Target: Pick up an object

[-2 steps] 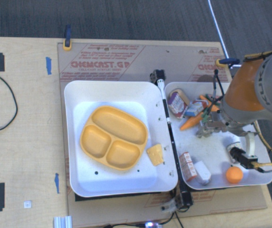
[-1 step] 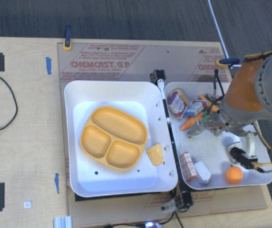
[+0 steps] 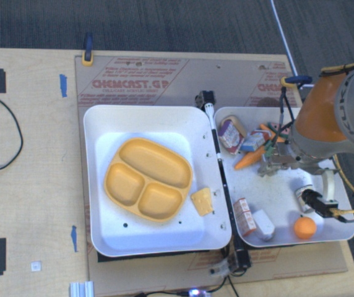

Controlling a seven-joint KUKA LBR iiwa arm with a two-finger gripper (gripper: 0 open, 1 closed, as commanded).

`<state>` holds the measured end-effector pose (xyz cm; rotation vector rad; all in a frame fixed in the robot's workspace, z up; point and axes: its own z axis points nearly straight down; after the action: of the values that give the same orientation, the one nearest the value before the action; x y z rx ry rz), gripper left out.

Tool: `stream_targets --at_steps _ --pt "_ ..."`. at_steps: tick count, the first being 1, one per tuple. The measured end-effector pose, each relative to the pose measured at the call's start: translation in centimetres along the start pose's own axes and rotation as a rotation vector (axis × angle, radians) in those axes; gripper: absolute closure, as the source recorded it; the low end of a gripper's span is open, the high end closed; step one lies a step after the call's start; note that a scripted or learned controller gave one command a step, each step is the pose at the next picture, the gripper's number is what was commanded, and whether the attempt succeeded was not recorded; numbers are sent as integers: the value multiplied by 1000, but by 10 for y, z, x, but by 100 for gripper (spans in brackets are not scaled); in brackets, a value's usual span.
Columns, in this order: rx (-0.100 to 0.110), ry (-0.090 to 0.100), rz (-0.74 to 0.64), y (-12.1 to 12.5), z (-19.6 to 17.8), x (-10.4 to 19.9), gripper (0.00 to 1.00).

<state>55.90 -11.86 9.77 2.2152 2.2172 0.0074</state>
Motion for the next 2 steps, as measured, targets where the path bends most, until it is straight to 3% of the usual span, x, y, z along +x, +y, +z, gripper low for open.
stream_targets --at_steps 1,2 --pt "3 2 0 -1 11 -29 100" --pt "4 1 0 -1 11 -29 0"
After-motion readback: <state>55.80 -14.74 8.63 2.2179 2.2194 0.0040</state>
